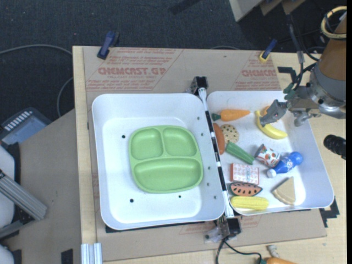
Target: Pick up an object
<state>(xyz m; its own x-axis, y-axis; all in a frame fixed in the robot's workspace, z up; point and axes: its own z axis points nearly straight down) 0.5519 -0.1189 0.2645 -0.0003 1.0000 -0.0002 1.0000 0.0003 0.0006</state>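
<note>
My gripper (287,114) hangs over the back right corner of the right bin (322,169). Its two fingers stand apart, open, with nothing between them. A yellow banana (271,128) lies just below and left of the left finger (275,111). Other toy foods lie in the same bin: an orange carrot (234,114), a cookie (230,132), a green vegetable (239,152), a small red-and-white carton (267,155), a blue bottle (289,162), a red-and-white packet (245,174), a watermelon slice (245,189), a corn cob (250,203) and a bread wedge (285,191).
The left bin (107,147) holds a green divided plate (165,158). A black bar (212,142) runs between the two bins. Blue clamps (107,44) (268,50) sit at the bench's back edge. The arm's grey body (330,84) comes in from the right.
</note>
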